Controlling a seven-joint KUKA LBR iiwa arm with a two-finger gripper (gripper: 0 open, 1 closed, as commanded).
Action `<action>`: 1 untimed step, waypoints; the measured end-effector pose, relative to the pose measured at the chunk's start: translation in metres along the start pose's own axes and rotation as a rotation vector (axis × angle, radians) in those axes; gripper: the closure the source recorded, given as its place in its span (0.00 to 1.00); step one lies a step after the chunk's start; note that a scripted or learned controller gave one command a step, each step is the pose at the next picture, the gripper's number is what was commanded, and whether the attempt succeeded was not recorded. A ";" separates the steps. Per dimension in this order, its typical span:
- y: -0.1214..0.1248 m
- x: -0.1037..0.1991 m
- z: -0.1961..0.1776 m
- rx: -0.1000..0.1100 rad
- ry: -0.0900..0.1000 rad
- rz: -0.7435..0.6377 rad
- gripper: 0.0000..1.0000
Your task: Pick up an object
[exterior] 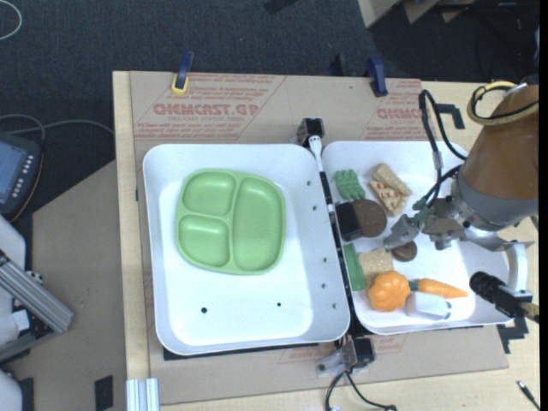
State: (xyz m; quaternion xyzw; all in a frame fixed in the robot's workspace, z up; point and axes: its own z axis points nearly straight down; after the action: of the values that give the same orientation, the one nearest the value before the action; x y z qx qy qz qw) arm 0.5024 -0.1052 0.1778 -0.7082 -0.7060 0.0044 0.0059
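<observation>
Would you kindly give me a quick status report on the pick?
Gripper low over right bin, nothing seen held. Nearest: brown round item. Orange pumpkin, carrot, waffle piece crowd close by. Green plate in left bin.

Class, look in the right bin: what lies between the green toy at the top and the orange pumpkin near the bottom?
In the camera view, between the green toy and the pumpkin lie a brown round piece and a tan block.

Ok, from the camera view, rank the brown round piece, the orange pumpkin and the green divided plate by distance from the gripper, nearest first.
1. Brown round piece, just left of the gripper, right bin.
2. Orange pumpkin, below it, same bin.
3. Green divided plate, far left, in the other bin.
</observation>
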 end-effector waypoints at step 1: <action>0.003 0.000 -0.007 -0.015 -0.002 -0.003 0.00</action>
State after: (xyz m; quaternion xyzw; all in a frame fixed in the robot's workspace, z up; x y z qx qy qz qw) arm 0.5058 -0.1051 0.1847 -0.7071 -0.7071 0.0000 0.0000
